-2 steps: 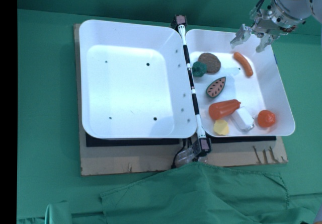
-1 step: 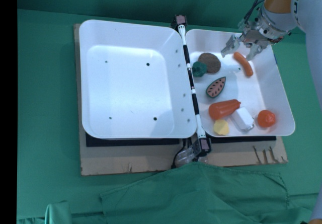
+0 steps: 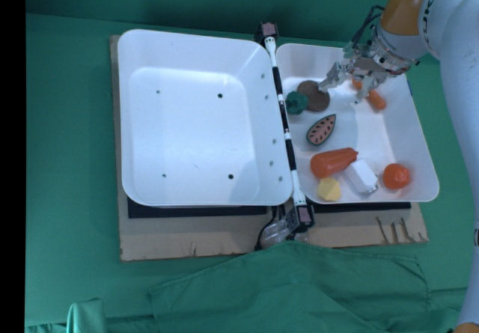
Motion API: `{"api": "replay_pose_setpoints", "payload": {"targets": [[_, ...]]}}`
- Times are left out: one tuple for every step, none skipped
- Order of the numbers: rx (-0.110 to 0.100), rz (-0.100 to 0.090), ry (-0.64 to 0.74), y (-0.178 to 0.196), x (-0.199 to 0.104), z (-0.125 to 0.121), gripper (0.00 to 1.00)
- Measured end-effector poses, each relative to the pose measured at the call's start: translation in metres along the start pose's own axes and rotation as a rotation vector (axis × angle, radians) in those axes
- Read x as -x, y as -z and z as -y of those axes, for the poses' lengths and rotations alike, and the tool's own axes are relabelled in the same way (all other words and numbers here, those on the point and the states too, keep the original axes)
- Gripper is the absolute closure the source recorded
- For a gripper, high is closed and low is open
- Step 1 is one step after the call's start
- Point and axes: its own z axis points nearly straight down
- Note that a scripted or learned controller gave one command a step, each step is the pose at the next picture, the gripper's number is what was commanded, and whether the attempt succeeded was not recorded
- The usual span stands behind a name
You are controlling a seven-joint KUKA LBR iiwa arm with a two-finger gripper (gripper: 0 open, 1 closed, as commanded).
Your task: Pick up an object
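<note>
My gripper point(image 3: 349, 87) hangs over the back of the right bin point(image 3: 419, 152), open, with its fingers spread. One fingertip point(image 3: 329, 84) is close to a brown round disc point(image 3: 313, 95). A small orange piece point(image 3: 376, 100) lies just right of the other finger, and part of it shows between the fingers without being gripped. Also in this bin are a dark green lump point(image 3: 296, 102), a watermelon slice point(image 3: 321, 129), an orange-red cylinder point(image 3: 334, 162), a white block point(image 3: 361, 176), a yellow piece point(image 3: 328, 189) and an orange ball point(image 3: 396, 175).
The left bin point(image 3: 142, 55) is larger and has only a few dark specks on its floor. A black-and-white striped bar point(image 3: 283, 111) runs between the bins. Both bins rest on a cardboard sheet point(image 3: 187, 242). Green cloth point(image 3: 299, 286) is bunched at the front.
</note>
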Motion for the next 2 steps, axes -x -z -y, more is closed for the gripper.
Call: {"api": "replay_pose_setpoints", "payload": {"targets": [[0.015,0.005,-0.001,0.019,0.001,-0.003,1.00],[0.001,0.002,0.001,0.067,0.004,-0.011,1.00]]}}
